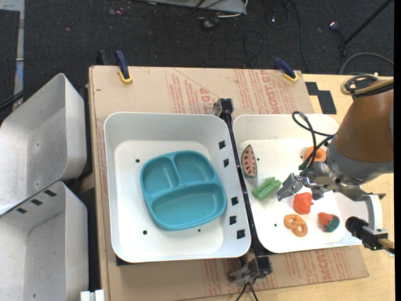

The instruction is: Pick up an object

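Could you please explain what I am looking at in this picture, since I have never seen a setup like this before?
This is a single camera fixed above a workbench, looking down at a slant. Two shallow white bins sit side by side on a board. The left bin holds a blue divided plate. The right bin holds small toy foods: a watermelon slice, a green pod, a red pepper-like piece, a pretzel, a strawberry and something orange partly hidden by the machine.

The grey and orange shape at the right is a robot arm. Its gripper, a two-finger claw, hangs low over the toys near the green pod and the red piece. I cannot tell whether it grips anything. Its job is to pick up one object.
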Controlling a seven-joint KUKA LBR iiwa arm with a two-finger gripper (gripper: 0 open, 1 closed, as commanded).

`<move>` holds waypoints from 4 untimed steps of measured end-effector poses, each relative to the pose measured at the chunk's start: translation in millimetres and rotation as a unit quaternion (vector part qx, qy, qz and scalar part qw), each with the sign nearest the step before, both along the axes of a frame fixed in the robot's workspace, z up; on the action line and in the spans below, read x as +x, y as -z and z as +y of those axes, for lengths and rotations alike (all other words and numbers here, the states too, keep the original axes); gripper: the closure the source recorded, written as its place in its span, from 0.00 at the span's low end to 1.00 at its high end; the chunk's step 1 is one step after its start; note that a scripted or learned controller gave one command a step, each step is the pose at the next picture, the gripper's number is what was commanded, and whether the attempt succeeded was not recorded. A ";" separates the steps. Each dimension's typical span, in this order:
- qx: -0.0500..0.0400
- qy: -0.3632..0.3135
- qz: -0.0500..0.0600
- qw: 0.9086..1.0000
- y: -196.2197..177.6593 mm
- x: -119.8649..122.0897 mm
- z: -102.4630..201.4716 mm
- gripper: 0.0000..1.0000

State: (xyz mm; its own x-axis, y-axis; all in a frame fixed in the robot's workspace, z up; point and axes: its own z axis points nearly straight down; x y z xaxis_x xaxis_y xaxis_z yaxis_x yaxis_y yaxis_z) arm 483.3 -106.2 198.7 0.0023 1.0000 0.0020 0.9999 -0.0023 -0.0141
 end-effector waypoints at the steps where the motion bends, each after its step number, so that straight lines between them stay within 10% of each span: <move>1: -0.001 -0.001 -0.007 1.000 -6.0 3.0 0.2 0.00; 4: 0.000 0.000 -0.005 1.000 107.4 12.0 -0.1 0.00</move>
